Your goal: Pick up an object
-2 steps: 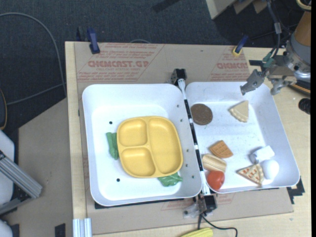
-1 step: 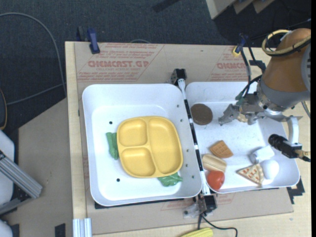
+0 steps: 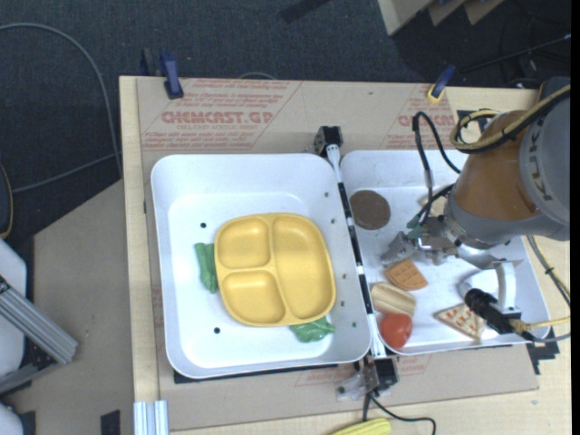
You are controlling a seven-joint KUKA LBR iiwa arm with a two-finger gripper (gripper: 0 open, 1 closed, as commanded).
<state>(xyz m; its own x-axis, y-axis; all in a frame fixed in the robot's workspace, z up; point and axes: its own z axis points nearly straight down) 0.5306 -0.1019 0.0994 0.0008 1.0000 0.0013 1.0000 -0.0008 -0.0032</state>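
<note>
While claw [image 3: 405, 243] hangs | cracker [image 3: 405, 275] just below, seemingly apart.

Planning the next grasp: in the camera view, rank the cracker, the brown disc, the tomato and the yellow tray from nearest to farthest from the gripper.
From the gripper:
1. Cracker, just below it.
2. Brown disc, up-left, right bin.
3. Tomato, at the right bin's lower edge.
4. Yellow tray, in the left bin.

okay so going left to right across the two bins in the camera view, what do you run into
Green leafy piece → yellow divided plate → second green piece → brown disc → gripper above the cracker → pizza-slice piece. The bun and tomato overlap the disc and cracker in left-right position, so I've left them out.
</note>
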